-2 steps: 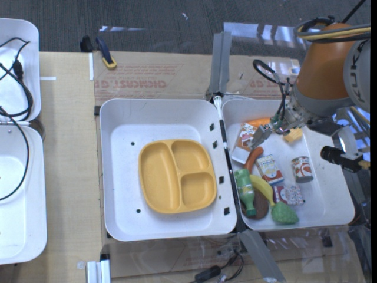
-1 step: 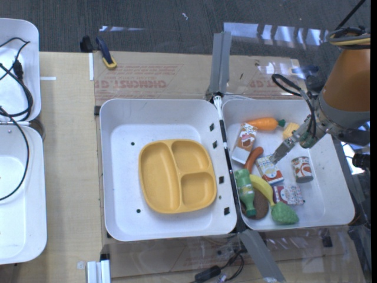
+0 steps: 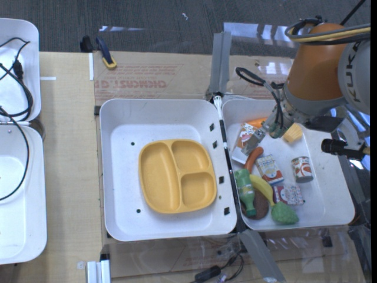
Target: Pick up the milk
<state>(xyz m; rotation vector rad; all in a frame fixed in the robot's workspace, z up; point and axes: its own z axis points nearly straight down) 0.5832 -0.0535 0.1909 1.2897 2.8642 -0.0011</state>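
One milk carton point(image 3: 268, 168) is judged light and stiff; its flat sides should be gripped. The gripper's point(image 3: 274, 128) state cannot be told.

Robotics lab: KUKA arm point(image 3: 321, 69) over white bins point(image 3: 112, 175), loose cables point(image 3: 15, 87).

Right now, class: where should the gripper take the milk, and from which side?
Come straight down from above and close across the milk carton's narrow width, at mid-body. It seems to lie flat on the bin floor, with a carrot and banana close beside it, so a side approach looks crowded.
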